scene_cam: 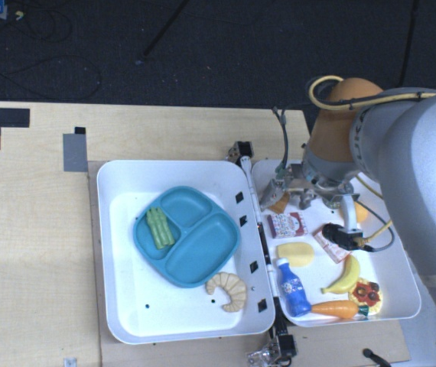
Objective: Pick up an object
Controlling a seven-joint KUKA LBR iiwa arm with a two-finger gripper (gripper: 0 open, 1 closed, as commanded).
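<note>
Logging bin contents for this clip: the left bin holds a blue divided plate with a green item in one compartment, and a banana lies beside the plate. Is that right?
Not quite. In the camera view, the item beside the blue divided plate in the left bin is a croissant, not a banana. The banana lies in the right bin. The green item does sit in one plate compartment.

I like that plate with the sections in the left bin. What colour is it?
The divided plate is blue-turquoise, seen clearly in the camera view.
</note>
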